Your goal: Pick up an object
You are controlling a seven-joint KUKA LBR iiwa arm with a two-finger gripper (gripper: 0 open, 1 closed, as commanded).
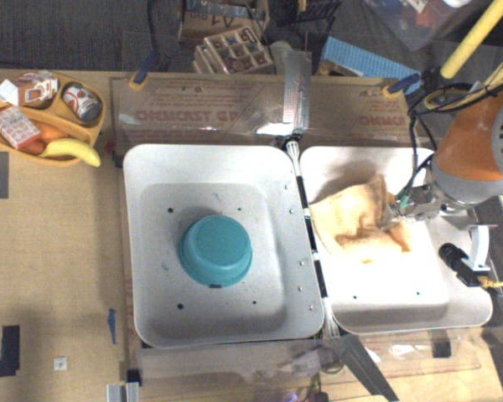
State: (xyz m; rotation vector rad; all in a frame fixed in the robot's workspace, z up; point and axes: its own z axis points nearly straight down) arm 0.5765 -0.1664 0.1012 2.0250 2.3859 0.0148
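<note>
The grey arm, with its orange band, is reaching in from the right and hanging over the right bin, its tool sitting low at the right edge of a crumpled tan cloth that is lying in the upper half of that bin; whether the tool is clenched or released cannot be told from here, and nothing is showing between its fingers. The cloth is spreading from near the bin's left wall toward the middle, with orange-brown folds along its lower edge. In the left bin a teal bowl is resting upside down, a little below the centre and well apart from the cloth. Behind both bins a clear plastic sheet is lying over brown cardboard with red lettering that is reading mirrored and is too blurred to make out. At the far left of the bench a yellow dish is holding a banana, an orange fruit, small printed boxes and a can whose labels are too small to read
</note>
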